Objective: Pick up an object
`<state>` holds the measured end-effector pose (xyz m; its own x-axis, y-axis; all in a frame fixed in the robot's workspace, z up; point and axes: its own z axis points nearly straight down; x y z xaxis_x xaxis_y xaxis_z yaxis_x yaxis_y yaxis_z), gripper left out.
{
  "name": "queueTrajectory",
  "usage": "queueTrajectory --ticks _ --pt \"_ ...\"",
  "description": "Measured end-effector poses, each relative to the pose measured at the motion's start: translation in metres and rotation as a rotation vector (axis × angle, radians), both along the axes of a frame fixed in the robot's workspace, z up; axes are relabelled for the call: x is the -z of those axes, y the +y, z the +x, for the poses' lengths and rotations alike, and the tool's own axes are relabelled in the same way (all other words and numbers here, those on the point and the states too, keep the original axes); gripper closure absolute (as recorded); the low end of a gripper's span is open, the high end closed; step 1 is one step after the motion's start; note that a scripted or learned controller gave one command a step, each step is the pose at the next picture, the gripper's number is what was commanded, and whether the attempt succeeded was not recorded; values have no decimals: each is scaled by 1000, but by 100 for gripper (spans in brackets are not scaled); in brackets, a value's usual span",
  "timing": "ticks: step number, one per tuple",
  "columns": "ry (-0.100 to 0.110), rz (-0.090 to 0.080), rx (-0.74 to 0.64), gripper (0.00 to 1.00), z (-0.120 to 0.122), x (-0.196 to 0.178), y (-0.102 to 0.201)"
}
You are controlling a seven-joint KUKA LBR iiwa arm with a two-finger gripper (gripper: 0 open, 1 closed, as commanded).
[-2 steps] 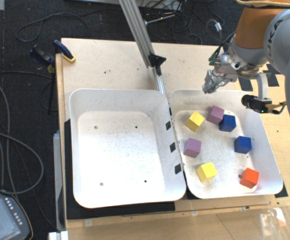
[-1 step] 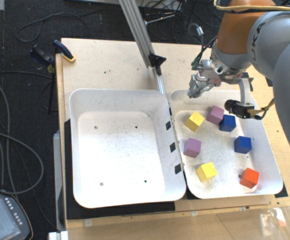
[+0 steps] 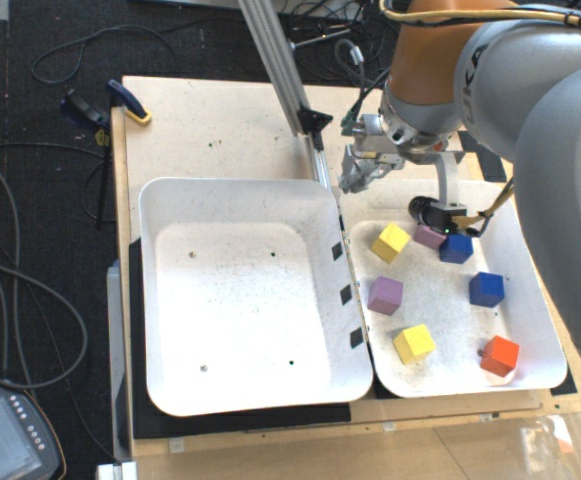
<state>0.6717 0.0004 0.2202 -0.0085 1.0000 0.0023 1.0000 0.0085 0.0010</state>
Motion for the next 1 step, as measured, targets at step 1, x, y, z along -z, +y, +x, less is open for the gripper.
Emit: queueTrajectory --ticks 1 --pt "3 -1 1 100 -19 3 52"
